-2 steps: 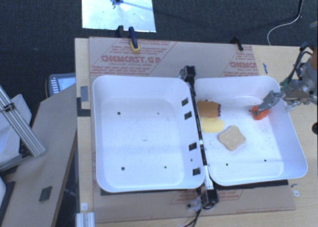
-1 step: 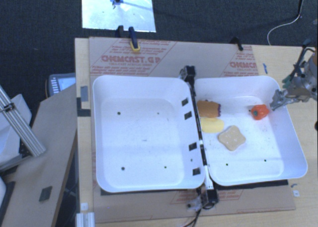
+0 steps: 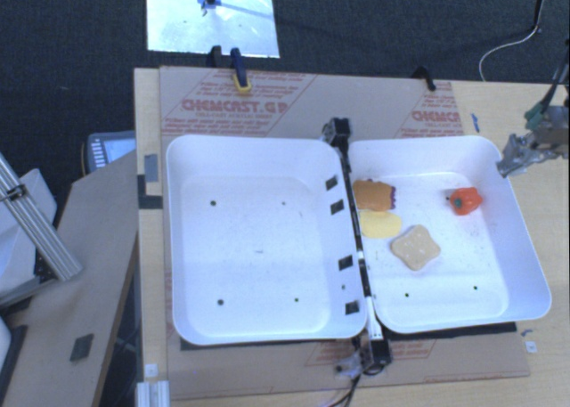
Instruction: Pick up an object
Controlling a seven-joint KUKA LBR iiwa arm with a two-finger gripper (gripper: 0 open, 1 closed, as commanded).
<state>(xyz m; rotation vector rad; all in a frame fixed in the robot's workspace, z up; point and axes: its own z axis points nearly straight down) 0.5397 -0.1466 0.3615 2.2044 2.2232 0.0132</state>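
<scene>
The right bin holds several small food-like objects. An orange-brown piece with a purple edge lies near the divider. Just below it sits a flat yellow piece. A tan, bread-like piece lies a little lower, toward the bin's middle. A red-orange piece rests nearer the right wall. My gripper shows at the frame's right edge, above the right bin's far right rim, apart from all the objects.
The left bin stands beside the right one, joined by black clips along the divider. Both rest on a cardboard sheet. A shiny metal plate lies at the back. Cables hang at the upper right.
</scene>
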